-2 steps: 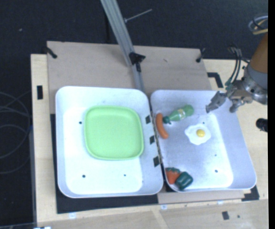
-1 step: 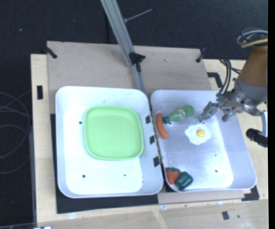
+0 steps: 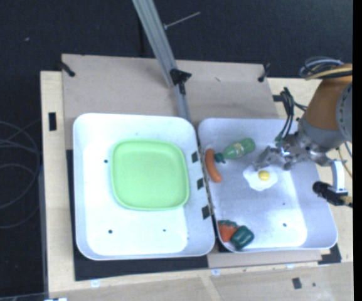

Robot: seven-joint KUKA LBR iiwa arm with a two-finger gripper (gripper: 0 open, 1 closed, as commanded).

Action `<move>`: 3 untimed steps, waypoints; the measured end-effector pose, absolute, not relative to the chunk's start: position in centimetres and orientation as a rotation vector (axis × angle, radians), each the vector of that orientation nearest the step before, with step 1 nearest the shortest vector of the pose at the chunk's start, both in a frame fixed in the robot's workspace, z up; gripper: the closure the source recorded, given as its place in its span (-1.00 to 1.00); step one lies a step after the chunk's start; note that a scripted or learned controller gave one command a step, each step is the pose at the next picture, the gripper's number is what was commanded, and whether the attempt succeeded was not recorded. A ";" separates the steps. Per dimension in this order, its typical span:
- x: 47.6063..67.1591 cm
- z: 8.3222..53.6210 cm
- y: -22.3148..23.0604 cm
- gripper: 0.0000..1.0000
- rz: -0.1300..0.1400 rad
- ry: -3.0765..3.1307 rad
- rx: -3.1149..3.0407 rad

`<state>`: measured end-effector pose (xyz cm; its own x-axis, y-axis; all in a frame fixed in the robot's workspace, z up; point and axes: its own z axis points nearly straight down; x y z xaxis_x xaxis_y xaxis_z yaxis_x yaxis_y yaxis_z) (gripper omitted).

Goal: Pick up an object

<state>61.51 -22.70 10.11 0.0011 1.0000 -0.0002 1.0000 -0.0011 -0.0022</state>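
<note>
The end effector [image 3: 270,158] hangs low just over the fried egg [image 3: 260,178] in the right bin [image 3: 293,231], apparently lining up a grasp; its spread cannot be told.

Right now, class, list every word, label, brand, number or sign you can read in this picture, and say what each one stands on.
None can be read.
The green bottle may carry a label, but it is too small and blurred to tell.
The green plate, the fried egg and the bins show no writing.
</note>
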 end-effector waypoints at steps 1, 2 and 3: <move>61.6 10.2 -22.8 -1.00 -0.001 -2.224 -2.224; 61.7 11.4 -22.8 1.00 -0.005 -2.226 -2.225; 62.0 15.7 -22.7 1.00 -0.004 -2.224 -2.224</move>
<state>61.98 -22.74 15.69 0.0001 1.0000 -0.0009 1.0000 -0.0001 0.0046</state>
